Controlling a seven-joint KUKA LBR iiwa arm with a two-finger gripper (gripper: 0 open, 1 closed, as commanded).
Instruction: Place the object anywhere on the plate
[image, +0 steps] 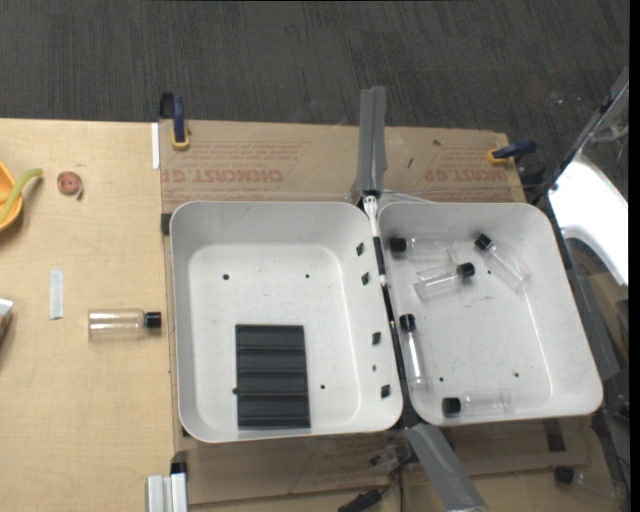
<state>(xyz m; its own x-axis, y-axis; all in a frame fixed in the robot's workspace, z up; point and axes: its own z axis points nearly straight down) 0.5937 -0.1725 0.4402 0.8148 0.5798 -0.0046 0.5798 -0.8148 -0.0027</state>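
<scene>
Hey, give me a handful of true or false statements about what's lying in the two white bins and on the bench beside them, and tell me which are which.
1. A dark ribbed plate lies in the left bin. True.
2. The clear vials with black caps are in the left bin. False: they lie in the right bin.
3. One clear bottle with a black cap lies on the bench, outside the bins. True.
4. That bottle stands upright. False: it lies on its side.
5. A vial already rests on the plate. False: nothing lies on the plate.
</scene>
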